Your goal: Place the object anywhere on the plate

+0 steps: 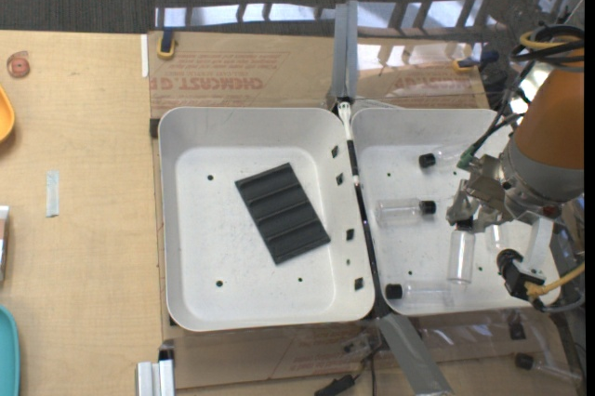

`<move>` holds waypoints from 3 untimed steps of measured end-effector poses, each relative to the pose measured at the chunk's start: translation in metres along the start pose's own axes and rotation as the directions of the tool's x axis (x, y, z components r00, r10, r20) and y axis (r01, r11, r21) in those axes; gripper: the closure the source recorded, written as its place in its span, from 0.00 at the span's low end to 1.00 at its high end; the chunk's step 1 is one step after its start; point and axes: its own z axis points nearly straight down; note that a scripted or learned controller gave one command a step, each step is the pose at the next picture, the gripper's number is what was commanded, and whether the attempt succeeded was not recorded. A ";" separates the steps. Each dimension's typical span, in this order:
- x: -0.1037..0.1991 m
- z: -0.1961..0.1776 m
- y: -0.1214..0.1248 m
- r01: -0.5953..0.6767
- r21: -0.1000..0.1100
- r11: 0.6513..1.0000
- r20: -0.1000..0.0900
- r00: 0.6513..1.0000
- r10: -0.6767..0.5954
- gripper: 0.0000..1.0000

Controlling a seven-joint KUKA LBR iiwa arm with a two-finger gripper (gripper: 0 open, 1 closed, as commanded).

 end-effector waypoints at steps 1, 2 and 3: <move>0.081 0.030 0.007 0.221 -0.001 0.975 0.000 0.975 -0.221 1.00; 0.157 0.029 0.022 0.552 -0.002 0.834 0.002 0.834 -0.552 1.00; 0.206 0.096 -0.015 0.693 0.000 0.721 0.001 0.721 -0.693 1.00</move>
